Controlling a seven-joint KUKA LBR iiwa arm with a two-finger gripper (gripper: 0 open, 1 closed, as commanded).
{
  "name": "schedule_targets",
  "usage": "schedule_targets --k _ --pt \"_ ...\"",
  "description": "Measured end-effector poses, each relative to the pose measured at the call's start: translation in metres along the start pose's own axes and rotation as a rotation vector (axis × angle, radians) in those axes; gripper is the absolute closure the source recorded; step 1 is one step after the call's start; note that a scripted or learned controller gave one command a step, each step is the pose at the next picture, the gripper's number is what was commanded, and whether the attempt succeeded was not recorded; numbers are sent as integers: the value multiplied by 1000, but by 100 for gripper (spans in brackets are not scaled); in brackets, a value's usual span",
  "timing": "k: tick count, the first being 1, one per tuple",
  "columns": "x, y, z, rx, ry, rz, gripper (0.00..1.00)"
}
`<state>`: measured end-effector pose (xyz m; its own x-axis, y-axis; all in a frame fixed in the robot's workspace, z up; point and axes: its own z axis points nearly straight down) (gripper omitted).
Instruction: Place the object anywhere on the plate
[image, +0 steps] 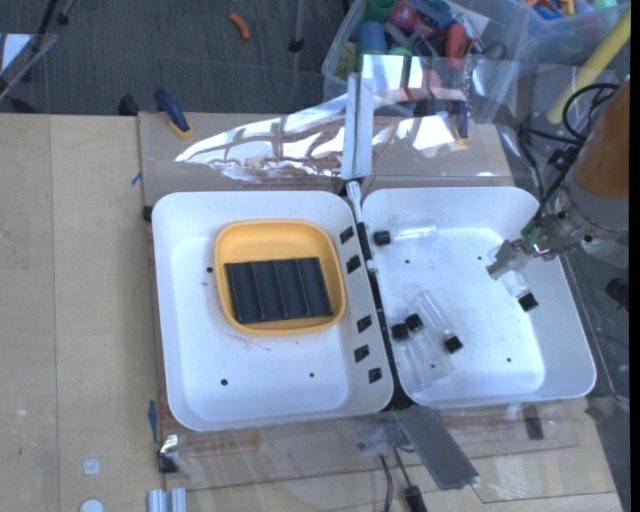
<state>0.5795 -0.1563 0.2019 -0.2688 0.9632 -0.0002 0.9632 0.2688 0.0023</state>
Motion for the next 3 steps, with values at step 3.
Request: schedule_targets --k 3 --pt "-54 -60 -44 -2 -4 -342 0"
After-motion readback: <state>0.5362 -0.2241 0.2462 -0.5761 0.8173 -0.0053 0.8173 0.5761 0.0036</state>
